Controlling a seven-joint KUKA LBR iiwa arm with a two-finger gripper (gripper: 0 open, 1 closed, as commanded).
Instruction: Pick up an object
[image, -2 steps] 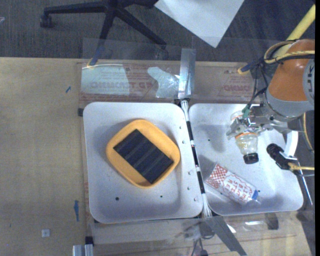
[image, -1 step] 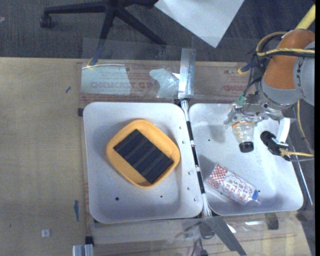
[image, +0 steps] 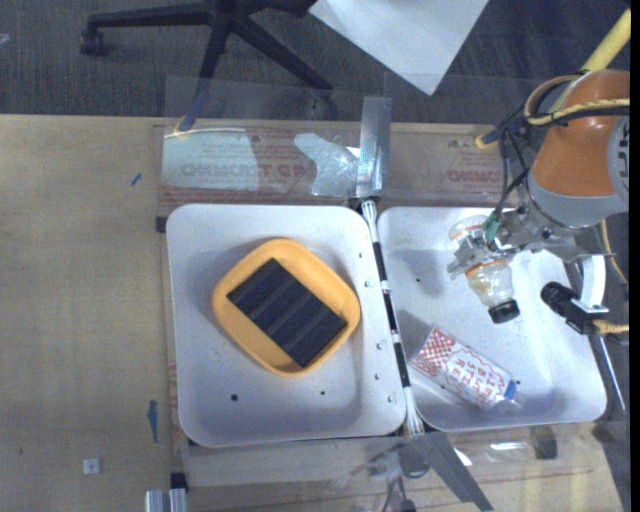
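overhead, the jaws (image: 478, 252) pinch a small clear bottle (image: 492, 285) in the right bin (image: 570, 400).

A: Non-task stuff? Counter (image: 70, 300), tan, bare on the left half.
B: Two white bins side by side. Left bin (image: 200, 400), right bin (image: 560, 400), rims touching down the middle.
A: Behind the bins, brown cardboard (image: 230, 165) with clear tape (image: 330, 165) over it, crinkled near the centre.
B: Metal bracket (image: 375, 145) upright at the seam between the bins.
A: Top of frame, dark carpet floor (image: 60, 80). Black chair base (image: 220, 30) with a caster at left.
B: White sheet (image: 400, 35) at top centre, tilted.
A: Small blue marks on the counter, left side.
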